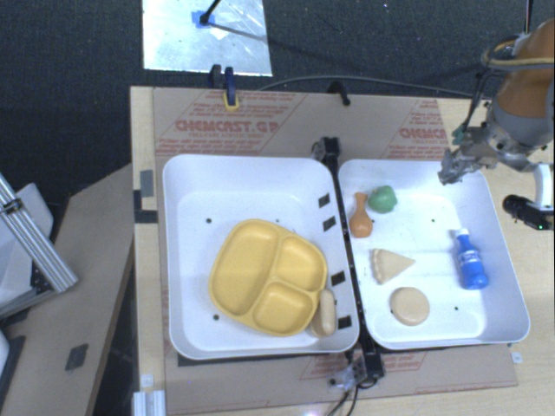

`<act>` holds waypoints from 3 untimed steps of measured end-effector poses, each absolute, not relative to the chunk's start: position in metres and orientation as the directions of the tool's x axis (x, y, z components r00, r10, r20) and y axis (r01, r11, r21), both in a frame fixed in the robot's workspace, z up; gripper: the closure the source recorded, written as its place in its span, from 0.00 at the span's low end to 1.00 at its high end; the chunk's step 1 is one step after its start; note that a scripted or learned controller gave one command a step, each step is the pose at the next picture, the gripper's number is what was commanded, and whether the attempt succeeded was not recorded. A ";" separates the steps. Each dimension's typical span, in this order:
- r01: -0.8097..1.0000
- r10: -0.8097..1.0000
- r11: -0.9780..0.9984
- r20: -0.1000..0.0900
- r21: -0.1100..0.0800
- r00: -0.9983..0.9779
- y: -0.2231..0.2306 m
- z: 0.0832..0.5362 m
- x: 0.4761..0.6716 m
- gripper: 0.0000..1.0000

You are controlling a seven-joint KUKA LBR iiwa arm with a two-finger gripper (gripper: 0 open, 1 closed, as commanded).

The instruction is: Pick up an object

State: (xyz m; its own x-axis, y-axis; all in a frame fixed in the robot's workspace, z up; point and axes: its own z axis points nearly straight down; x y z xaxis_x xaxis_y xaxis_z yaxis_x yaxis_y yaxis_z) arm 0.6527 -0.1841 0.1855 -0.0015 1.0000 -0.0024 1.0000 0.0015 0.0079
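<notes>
Camera view: claw (pixel 454 168) at the right bin's (pixel 496 224) far right corner, grip state impossible to tell. Nearest, just down-left, green ball (pixel 382 199) beside orange pin (pixel 361 217). Below, blue bottle (pixel 470 260). Farther down-left, wedge (pixel 389 264) and round biscuit (pixel 408 306). Far left, yellow tray (pixel 269 276) in left bin (pixel 195 232).

A single fixed camera sits high above the table (pixel 260 111), looking down at a slant from the near side. It stands far enough back to take in both white bins (pixel 260 167) whole, with dark floor beyond.
</notes>
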 end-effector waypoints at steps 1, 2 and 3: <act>1.000 1.000 0.004 -0.003 0.008 -0.004 -0.185 0.251 0.653 1.00; 1.000 1.000 0.005 -0.002 0.006 -0.005 -0.185 0.281 0.654 1.00; 1.000 1.000 0.008 0.001 0.001 -0.008 -0.140 0.265 0.653 1.00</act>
State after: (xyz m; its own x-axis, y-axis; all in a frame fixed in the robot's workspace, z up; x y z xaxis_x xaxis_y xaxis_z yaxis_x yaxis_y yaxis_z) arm 0.6530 -0.1404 0.2651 -0.0077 1.0000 0.0006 1.0000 0.0077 0.0014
